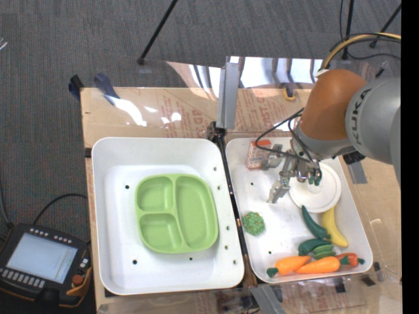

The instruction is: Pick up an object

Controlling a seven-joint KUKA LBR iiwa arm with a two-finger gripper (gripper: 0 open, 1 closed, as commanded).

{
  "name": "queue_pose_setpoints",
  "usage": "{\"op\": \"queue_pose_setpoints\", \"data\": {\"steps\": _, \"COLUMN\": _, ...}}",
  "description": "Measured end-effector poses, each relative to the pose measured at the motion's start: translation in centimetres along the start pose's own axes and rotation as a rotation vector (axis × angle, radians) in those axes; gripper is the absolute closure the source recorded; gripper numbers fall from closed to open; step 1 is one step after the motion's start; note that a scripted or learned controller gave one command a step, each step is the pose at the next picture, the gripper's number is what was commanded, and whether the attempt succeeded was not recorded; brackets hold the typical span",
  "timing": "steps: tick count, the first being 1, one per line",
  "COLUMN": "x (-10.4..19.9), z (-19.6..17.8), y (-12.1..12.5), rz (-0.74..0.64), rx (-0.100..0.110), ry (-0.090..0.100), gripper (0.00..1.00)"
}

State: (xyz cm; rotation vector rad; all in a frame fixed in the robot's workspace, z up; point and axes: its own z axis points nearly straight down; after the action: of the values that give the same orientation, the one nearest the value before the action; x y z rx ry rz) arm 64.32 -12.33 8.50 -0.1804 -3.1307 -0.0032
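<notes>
Gripper [281,190] open, holding nothing, beside white plate [322,190]

Camera: one, fixed, mounted above the desk [131,110], looking down at a slant. Distance: moderate; both white bins fit whole, the left bin [108,175] in the lower left and centre of the frame, the right bin [357,221] in the lower right. Upper frame: grey carpet [78,31] beyond the desk. Right side of frame: the arm [366,110] enters.
</notes>
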Motion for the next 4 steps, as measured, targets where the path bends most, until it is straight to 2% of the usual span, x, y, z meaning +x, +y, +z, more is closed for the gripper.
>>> {"op": "queue_pose_setpoints", "data": {"steps": 1, "x": 5.9, "z": -0.2, "y": -5.8, "rz": 0.059, "rx": 0.001, "ry": -0.006, "gripper": 0.0}}
{"op": "queue_pose_setpoints", "data": {"steps": 2, "x": 5.7, "z": -1.3, "y": -5.6, "rz": 0.051, "rx": 0.0, "ry": -0.01, "gripper": 1.0}}
{"op": "queue_pose_setpoints", "data": {"steps": 3, "x": 0.4, "z": -1.5, "y": -5.8, "rz": 0.279, "rx": 0.0, "ry": -0.008, "gripper": 1.0}}
{"op": "queue_pose_setpoints", "data": {"steps": 4, "x": 0.4, "z": -1.5, "y": -5.7, "rz": 0.277, "rx": 0.0, "ry": -0.008, "gripper": 0.0}}
